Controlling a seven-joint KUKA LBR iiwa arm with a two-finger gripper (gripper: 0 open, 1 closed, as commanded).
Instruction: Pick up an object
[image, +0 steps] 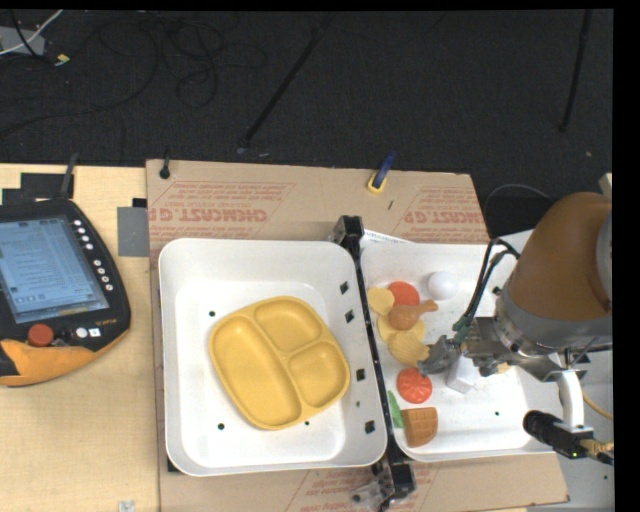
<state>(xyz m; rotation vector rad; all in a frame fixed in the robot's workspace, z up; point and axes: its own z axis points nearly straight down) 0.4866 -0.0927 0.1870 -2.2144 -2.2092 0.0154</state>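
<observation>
Gripper (447, 362) low in right bin (500, 425); finger state cannot be told. Red tomato (414, 384) at 7 o'clock, touching or nearly. Risk judged: yellow piece (407, 347) crowded alongside, tomato nudged aside, grasp missed.

Two white bins (180, 300), one yellow divided plate (278, 360), and about seven toy foods (404, 330).

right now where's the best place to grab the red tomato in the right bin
Grip the tomato across its round middle, coming straight down. It lies low among a yellow piece above and a brown block below, so close the hand across its left and right flanks, which look freer.
</observation>
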